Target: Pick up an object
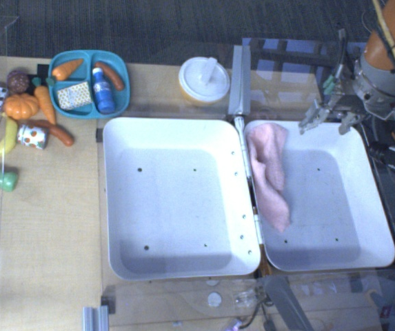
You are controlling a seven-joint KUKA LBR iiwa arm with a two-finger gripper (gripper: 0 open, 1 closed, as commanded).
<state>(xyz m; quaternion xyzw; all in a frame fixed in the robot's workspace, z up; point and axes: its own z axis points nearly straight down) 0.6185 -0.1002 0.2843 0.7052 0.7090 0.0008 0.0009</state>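
The grey arm (383,74) reaches in from the right, its orange band high at the frame's upper corner; its wrist angles down and leftward, holding the gripper (327,121) over the far rim of the right bin (362,205); the two fingers are spread apart with nothing between them, one fingertip (307,124) pointing toward the bin's back left. A pink cloth (269,174), soft and rumpled, lies inside the right bin along its left wall; it runs as a long strip from the far edge toward the middle, bunched at top and folded at its near end; it is apart from the gripper. The left bin (176,198) sits just beside; a teal divided plate (90,83) of toy food and a white lidded container (204,80) stand on the bench (45,254) beyond.
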